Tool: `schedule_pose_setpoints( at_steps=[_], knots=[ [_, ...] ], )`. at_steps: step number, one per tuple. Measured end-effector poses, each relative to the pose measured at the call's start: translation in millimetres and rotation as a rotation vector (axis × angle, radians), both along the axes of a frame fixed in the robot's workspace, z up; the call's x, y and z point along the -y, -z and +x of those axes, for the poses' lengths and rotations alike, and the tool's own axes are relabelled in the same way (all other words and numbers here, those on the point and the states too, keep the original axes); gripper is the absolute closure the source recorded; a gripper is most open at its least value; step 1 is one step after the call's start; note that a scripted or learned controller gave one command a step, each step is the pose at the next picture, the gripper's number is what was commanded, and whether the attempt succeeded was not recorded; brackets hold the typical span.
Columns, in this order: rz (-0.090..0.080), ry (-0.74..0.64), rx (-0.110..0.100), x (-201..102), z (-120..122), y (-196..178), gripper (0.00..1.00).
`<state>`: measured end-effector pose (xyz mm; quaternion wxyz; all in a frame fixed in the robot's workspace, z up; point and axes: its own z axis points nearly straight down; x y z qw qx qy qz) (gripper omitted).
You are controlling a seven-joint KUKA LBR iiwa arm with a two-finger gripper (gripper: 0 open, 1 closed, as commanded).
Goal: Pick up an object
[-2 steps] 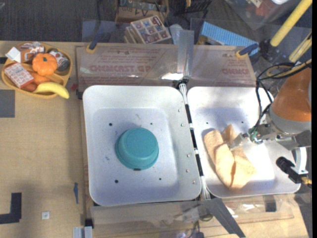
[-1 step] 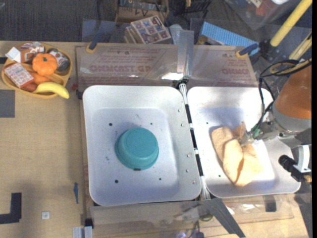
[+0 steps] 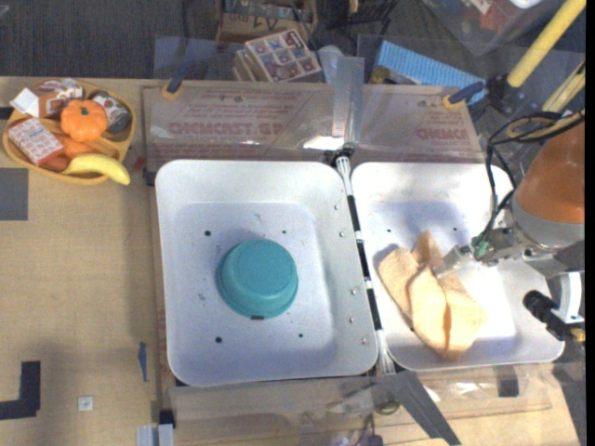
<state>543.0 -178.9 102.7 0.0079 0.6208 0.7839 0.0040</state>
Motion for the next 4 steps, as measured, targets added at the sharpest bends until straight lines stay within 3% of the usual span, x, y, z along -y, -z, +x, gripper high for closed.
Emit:
schedule_pose_setpoints(
  at_steps=[1,2,3,4],
  knots=[
    [-0.002,-0.127,0.002,-20.9,-47.9,10.3,0.00],
    [-0.002,-0.201,-0.002,23.9,-33.6,11.2,0.00],
    [-0.003,-0.265,0.000,-31.6,43.4,10.5,0.00],
    [-0.001,-0.197,-0.004,-71.4,-12.0,10.9,0.00]
  ],
)
